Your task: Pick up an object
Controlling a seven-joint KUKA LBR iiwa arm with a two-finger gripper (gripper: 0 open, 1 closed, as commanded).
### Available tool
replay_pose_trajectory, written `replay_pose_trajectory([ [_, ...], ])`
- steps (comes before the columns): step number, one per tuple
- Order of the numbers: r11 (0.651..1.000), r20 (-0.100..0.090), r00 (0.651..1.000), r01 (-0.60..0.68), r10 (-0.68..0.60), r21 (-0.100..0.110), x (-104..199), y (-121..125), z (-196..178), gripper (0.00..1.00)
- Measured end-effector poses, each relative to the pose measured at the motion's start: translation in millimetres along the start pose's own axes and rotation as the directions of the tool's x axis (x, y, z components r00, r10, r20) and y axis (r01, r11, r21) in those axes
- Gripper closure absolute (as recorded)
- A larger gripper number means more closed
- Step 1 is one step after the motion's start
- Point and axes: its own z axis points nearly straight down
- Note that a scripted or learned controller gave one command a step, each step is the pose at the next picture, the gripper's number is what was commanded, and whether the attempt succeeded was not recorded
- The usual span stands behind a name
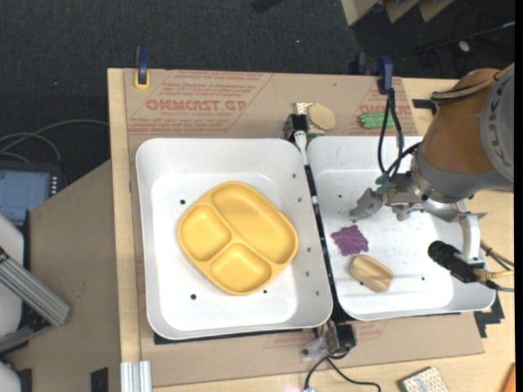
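Note:
In the right bin [409, 158] lie a small purple piece [350, 239] near the left wall and, just below it, a tan rounded block [372, 273]. My gripper [365, 207] hangs over this bin, a little above and to the right of the purple piece, with nothing seen in its grasp. The grey arm with its orange band [462, 133] comes in from the right. A yellow three-compartment plate [237, 237] lies in the middle of the left bin [163, 170].
The two white bins share a divider [315, 211] down the middle. A tan disc [321, 118] and a green item [373, 121] sit on the cardboard behind the bins. Bare floor shows in the right bin's lower right part.

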Motion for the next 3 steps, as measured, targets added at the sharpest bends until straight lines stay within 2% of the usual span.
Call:
replay_pose_trajectory([
  [1, 1.000, 0.000, 1.000, -0.015, 0.015, 0.012, -2.1, -21.8, 75.4, 0.00],
  [2, 1.000, 0.003, 1.000, -0.014, 0.014, 0.003, -3.0, -19.1, 60.7, 1.00],
  [3, 1.000, 0.005, 1.000, -0.015, 0.015, 0.009, -20.9, -37.0, 37.4, 1.00],
])
